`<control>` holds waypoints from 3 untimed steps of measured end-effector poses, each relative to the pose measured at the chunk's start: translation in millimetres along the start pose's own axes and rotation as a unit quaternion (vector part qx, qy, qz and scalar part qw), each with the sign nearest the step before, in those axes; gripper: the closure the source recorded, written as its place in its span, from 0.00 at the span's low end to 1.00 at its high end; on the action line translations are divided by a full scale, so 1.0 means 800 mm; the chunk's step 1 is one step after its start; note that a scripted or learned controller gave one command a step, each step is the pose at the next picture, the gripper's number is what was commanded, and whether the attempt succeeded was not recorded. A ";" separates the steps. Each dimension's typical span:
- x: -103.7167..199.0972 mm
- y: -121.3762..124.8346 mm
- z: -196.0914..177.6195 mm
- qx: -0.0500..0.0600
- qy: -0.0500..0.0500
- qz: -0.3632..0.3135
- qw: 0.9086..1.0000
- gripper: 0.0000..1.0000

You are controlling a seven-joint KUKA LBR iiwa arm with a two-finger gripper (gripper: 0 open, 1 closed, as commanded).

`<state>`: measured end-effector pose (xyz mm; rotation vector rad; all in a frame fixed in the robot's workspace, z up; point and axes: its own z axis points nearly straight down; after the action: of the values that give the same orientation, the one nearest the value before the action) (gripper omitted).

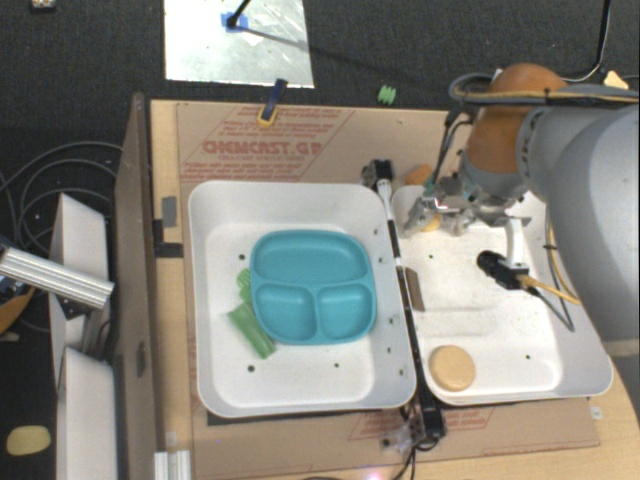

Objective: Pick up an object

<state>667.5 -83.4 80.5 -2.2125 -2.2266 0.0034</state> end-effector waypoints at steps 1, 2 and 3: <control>-0.007 0.002 -0.016 -0.003 0.000 0.002 1.000 0.00; -0.005 -0.081 -0.003 0.001 0.000 0.003 1.000 0.00; -0.038 0.002 -0.006 0.000 0.000 0.000 1.000 0.00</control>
<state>669.1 -114.0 85.1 -2.2132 -2.2264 0.0031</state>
